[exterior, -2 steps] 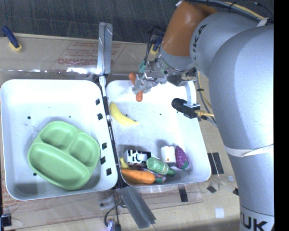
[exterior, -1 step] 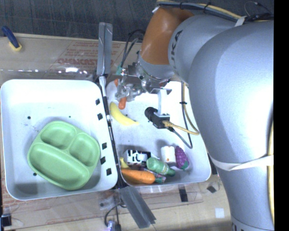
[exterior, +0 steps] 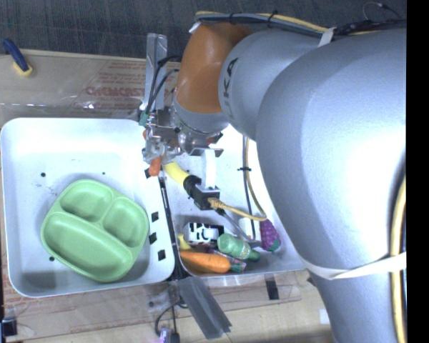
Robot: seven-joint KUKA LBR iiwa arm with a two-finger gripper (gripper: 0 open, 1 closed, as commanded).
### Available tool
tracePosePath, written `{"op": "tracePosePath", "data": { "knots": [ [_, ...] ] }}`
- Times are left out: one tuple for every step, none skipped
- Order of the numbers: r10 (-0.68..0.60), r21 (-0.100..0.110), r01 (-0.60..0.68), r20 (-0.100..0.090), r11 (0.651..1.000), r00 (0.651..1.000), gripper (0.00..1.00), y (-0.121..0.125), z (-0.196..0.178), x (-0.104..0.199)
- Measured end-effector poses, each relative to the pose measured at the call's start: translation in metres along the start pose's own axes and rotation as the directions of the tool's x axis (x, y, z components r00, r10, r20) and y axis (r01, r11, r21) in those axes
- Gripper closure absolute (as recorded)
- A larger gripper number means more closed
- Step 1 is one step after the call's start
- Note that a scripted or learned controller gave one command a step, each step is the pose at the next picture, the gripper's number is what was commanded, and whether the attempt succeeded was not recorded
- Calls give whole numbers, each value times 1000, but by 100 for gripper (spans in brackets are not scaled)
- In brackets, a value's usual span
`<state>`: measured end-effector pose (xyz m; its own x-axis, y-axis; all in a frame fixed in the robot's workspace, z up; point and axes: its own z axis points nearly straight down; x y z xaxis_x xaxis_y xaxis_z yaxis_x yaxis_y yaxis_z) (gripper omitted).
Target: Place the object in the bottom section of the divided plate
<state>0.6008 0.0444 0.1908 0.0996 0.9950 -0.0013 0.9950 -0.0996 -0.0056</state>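
Gripper (exterior: 157, 157): above bin divider, jaw state indiscernible (arm obscures). Green divided plate (exterior: 94, 229): left bin (exterior: 28, 148). Carrot (exterior: 206, 263): right bin.

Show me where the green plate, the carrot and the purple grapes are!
green plate (exterior: 93, 229), camera view, its middle ridge.
carrot (exterior: 206, 262), camera view, its orange body.
purple grapes (exterior: 270, 235), camera view, middle of the bunch.

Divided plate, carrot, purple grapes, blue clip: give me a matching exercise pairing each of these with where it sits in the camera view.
Things:
1. divided plate
2. carrot
3. purple grapes
4. blue clip

Places:
A. bench, top left corner
B. left bin
C. right bin, near its bottom edge
D. right bin, beside the grey arm

Pairs: 1-B, 2-C, 3-D, 4-A
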Motion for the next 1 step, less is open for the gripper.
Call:
{"op": "tracePosePath", "data": {
  "knots": [
    [11,1,-11,1,1000,1000,100,-61,49,83]
  ]
}}
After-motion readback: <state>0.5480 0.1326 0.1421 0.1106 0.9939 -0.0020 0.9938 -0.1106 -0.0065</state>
